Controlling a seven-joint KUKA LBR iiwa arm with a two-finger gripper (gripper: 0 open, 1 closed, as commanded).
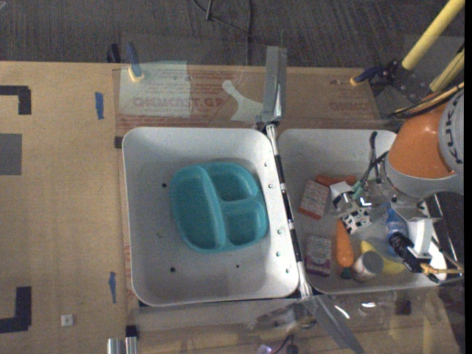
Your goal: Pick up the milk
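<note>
The milk is a small white carton with black cow spots, lying in the middle of the right bin. My gripper hangs directly over the carton's upper end and hides part of it. From here I cannot tell whether it touches the carton. The arm's orange band sits to the upper right of it.
Around the milk lie a red carton, a purple box, an orange carrot, a yellow item and a blue item. The left bin holds a teal divided plate.
</note>
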